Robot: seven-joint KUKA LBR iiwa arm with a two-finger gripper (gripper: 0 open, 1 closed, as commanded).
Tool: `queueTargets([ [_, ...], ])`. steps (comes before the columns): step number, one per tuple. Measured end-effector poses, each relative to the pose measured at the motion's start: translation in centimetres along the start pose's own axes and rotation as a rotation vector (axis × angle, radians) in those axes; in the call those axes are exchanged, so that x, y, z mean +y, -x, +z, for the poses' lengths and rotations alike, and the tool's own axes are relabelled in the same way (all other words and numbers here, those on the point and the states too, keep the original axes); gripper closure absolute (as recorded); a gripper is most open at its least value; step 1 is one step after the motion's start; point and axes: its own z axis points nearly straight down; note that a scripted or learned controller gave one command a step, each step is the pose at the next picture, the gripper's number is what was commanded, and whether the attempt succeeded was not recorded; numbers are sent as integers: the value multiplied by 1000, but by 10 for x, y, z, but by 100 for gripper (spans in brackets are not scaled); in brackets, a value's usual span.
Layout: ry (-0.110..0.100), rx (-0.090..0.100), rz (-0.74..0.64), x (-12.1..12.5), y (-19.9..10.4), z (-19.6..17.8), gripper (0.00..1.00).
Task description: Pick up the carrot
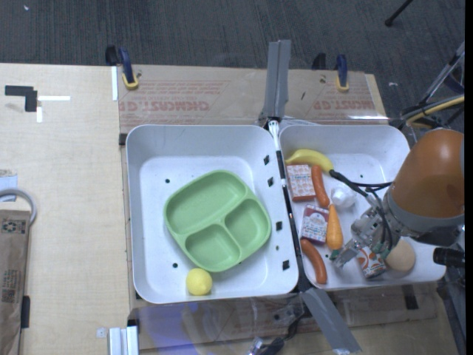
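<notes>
Overhead, at a slant, two shallow white bins sit side by side on a light wooden surface (59, 161). The left bin (140, 198) holds a green divided plate (216, 219) near its middle, and a small yellow lemon (199, 281) lies by the bin's front edge, just in front of the plate.

The right bin (369, 143) is crowded. A banana (310, 157) lies near its back left corner. Just in front of it sits a small red and white box (300, 182), with a red sausage (320, 186) beside it on the right. A second small box (315, 223) sits further forward. The carrot (334, 227), orange and tapered, lies just right of that second box, roughly in the middle of the bin's left half, pointing from back to front. Another red sausage (314, 260) lies near the bin's front left corner. A pale egg-like ball (400, 257) and a small red and white can (373, 263) rest near the front right.

The grey arm with its orange band (432, 172) reaches in over the bin's right edge. Its tool (353, 251) hangs low just right of the carrot's front end, close to it. Whether the tool is open or closed cannot be told, and nothing is visibly held.
</notes>
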Motion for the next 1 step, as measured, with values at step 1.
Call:
queueTargets([
  [1,1,0,3,0,1,-8,100],
])
